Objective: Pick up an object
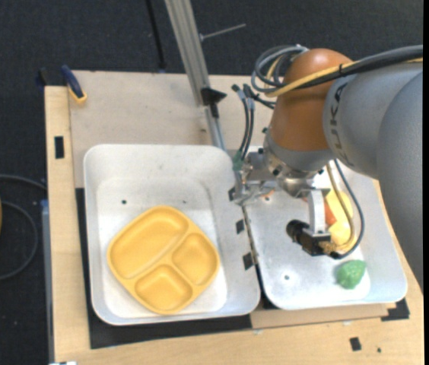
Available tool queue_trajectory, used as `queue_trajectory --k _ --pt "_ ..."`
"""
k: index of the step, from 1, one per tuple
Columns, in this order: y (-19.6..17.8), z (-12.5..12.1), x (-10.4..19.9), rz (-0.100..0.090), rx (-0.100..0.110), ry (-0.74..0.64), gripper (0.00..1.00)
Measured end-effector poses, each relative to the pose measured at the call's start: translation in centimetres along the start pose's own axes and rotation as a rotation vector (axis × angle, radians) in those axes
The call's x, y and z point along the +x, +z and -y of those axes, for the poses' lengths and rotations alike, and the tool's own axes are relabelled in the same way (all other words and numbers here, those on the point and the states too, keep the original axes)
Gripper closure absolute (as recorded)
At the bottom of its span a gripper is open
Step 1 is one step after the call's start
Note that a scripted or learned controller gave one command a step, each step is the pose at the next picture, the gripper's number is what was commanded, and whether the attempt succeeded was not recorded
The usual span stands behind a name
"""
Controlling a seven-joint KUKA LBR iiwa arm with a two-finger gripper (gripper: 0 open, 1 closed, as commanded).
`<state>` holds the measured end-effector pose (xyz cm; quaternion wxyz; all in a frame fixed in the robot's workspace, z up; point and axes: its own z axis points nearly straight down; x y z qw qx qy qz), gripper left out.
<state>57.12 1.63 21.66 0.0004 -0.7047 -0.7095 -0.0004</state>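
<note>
- Dark carpet surrounded the pale wooden surface (138,112), which carried the right bin (290,287), with the left bin (154,173) touching its left wall.
- Over the right bin's upper left corner, close to that shared wall, the claw (249,188) hung under the grey arm (367,120). Whether it was wide or narrow could not be told from above.
- A soft-looking green lump (351,273) lay in the right bin's lower right corner, near the rim and well apart from the claw.
- Beyond the right bin's left wall, a yellow divided plate (164,258) lay flat in the other bin.
- The lump seemed the likeliest target. The claw would need to cross the right bin diagonally, centre over the lump, spread wider than it and descend straight, staying clear of the bin's rim so that nothing caught the wall.
</note>
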Motion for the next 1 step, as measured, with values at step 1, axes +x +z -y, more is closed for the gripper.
queue_trajectory --k 1 --pt "-1.1 1.75 3.89 -0.001 -0.001 0.0 1.0"
